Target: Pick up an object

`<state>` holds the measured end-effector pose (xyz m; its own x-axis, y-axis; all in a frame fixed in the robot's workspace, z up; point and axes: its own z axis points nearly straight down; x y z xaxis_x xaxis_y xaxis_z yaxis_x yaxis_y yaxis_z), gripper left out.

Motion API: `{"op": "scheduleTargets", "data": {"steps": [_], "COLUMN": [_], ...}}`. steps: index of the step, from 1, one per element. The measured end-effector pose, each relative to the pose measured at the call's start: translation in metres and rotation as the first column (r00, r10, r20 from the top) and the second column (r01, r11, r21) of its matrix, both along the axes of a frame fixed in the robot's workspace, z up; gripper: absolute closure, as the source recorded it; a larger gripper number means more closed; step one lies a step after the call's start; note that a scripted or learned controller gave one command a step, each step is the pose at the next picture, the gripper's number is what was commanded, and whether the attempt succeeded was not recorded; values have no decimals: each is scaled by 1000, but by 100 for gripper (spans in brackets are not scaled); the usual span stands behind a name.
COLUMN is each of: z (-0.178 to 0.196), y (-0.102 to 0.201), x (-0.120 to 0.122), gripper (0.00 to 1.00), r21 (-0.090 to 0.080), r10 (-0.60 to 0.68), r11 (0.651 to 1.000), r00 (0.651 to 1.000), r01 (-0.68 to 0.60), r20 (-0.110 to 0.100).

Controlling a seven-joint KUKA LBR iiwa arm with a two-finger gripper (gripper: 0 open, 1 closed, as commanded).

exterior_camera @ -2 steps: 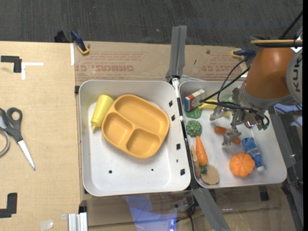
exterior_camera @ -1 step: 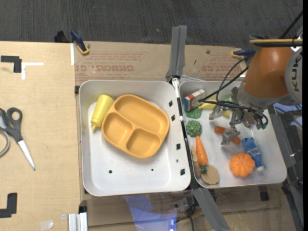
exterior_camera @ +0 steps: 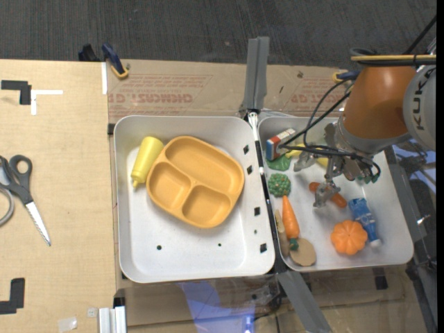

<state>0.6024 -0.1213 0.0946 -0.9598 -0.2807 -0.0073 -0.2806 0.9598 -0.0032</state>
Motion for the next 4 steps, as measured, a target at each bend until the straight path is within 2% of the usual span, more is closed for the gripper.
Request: {"op": "scheduleTargets", "data": {"steps": [1,2,3,4], "z": [-1,-1,-1,-2], "y": [14,-44,-61,-43], "x": [1,-17,-23,-107], "gripper": [0,0,0,0], "r21": [0,-1,-1,2], "r10": [42,270,317,200], "r11": [999,963,948,980], "r00": [999,963,948,980], "r01": [-42,-270,-317,-200], "r20": [-2,-3,-3,-6]}}
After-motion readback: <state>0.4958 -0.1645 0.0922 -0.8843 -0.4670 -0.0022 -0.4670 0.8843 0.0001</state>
